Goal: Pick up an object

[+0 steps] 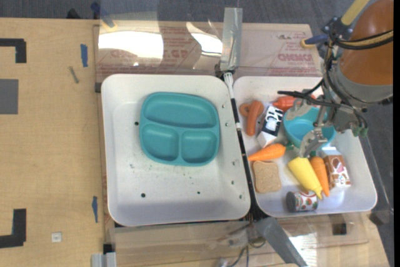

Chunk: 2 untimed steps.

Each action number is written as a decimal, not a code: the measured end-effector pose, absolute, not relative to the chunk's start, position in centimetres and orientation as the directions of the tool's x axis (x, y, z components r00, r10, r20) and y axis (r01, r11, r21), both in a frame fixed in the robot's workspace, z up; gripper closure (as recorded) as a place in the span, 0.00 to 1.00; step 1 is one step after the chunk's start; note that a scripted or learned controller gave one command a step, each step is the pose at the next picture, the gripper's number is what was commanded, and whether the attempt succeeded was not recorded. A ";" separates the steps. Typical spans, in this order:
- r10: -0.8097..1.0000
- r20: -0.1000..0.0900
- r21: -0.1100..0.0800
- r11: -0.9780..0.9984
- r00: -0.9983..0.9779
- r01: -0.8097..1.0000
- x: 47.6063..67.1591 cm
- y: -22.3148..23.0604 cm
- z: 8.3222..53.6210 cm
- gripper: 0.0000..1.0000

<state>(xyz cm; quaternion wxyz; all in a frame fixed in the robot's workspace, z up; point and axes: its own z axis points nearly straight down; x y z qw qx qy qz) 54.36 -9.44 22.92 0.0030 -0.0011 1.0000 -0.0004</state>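
Observation:
My gripper (314, 136) hangs low over the right bin (369, 194), below the orange band of the arm. It sits at the near right edge of a teal cup (297, 126), just above a yellow corn-like piece (302, 173) and an orange carrot (320, 174). Nothing is visibly lifted. Around it lie another carrot (267, 152), a slice of bread (267, 177), a small can (301, 201), a red-brown carton (338, 171), a black and white packet (272, 119), an orange piece (252, 115) and a red item (286, 102), partly hidden by the arm's cables.
The left bin (119, 153) holds a teal divided plate (180, 128). A raised divider (237, 134) separates the two bins. A clear plastic sheet (162, 47) and cardboard lie behind the bins, and the wooden bench (44, 147) stretches to the left.

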 end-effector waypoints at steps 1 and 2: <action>0.178 0.000 0.000 0.984 -0.984 0.178 49.2 -13.4 15.0 0.00; 0.197 -0.009 0.001 0.980 -0.980 0.197 54.2 -14.7 9.2 0.00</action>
